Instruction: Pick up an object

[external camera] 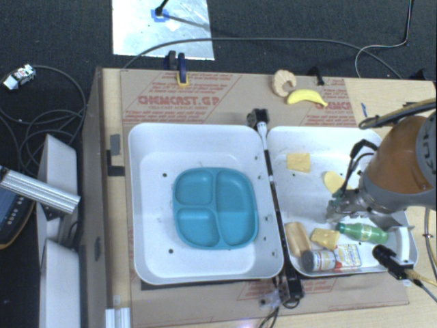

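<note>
**Arm Positioned Over the Right Bin**

Camera view. Two shallow white bins are seen side by side on the bench. The left bin (147,149) holds a blue divided plate (215,207) near its centre. The right bin (311,139) holds the loose objects.

The arm (403,166) is seen entering from 3 o'clock, with its orange band uppermost and the grey wrist section below it. The wrist is lowered into the right bin, toward the bin's 4 o'clock area. The gripper (341,207) is seen at the lower left end of the wrist, close above the bin floor. Whether its jaws are open or closed cannot be told, as the tips are too small and dark to be resolved; no object can be seen between them.

The candidate objects are located as follows. A green bottle (362,233) lies on its side just beside the gripper, at 5 o'clock from it. A yellow block (325,238) lies at 7 o'clock from the gripper. A tan cylinder (297,239) and a small can (319,260) are found toward the bin's 6 o'clock edge. A yellow square piece (298,162) lies at 10 o'clock from the gripper, well apart.

A banana (305,98) is seen on the bench beyond the right bin, at 12 o'clock.
</note>
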Tool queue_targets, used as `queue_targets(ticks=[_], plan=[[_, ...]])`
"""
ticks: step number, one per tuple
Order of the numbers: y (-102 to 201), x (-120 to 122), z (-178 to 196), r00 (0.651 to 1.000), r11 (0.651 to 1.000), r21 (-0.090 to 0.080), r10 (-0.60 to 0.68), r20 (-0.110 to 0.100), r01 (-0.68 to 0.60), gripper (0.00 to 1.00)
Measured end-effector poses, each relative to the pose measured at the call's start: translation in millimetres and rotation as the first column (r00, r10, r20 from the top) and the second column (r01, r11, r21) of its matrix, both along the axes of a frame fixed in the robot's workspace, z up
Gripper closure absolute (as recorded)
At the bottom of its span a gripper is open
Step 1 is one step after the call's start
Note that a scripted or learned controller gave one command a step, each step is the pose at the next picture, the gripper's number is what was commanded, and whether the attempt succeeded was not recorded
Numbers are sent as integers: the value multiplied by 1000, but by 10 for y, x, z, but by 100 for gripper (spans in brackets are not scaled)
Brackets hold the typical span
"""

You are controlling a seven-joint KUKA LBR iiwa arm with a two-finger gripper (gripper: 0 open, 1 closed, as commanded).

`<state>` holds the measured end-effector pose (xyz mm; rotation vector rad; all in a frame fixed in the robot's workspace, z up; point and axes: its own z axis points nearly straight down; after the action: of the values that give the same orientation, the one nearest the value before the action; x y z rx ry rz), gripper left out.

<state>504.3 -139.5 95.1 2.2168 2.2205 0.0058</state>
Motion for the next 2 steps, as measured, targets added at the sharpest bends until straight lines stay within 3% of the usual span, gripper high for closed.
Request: queue_targets(ticks=[1, 2], plan=[[0, -1, -1, 1000, 1000, 0, 0, 0, 0, 0], [-452, 417, 217, 1000, 1000, -2, -2, -2, 2, 0]])
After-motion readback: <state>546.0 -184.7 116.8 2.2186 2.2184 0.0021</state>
